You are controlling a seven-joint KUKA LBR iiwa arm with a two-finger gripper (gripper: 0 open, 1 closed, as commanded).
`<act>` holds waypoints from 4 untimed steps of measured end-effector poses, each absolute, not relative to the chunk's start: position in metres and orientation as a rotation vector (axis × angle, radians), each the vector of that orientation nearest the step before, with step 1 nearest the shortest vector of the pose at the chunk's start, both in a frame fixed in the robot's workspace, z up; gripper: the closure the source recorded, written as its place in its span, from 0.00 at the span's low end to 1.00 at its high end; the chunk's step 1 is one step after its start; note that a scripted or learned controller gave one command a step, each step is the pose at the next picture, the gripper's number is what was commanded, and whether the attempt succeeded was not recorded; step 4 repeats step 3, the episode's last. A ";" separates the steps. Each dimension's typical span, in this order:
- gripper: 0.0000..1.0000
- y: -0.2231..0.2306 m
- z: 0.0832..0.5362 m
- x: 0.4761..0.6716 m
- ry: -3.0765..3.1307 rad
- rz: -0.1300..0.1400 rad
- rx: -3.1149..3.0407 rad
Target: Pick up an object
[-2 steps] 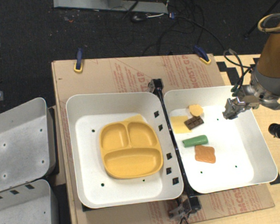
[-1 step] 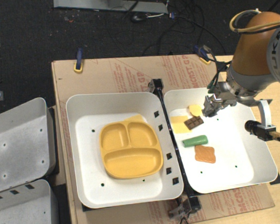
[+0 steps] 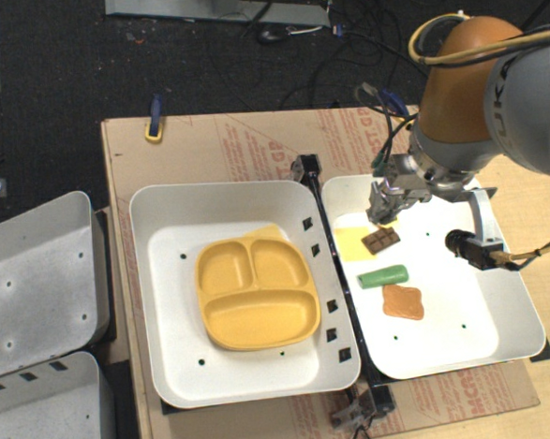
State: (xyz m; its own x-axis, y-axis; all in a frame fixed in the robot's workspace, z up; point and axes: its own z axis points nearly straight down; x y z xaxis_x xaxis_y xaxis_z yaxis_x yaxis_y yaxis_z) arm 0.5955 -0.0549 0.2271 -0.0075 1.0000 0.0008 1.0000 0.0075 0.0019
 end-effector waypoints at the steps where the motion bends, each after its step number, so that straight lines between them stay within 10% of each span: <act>1: 1.00 0.001 0.232 0.597 2.231 0.003 2.212; 4: 1.00 0.094 0.222 0.615 2.230 0.004 2.213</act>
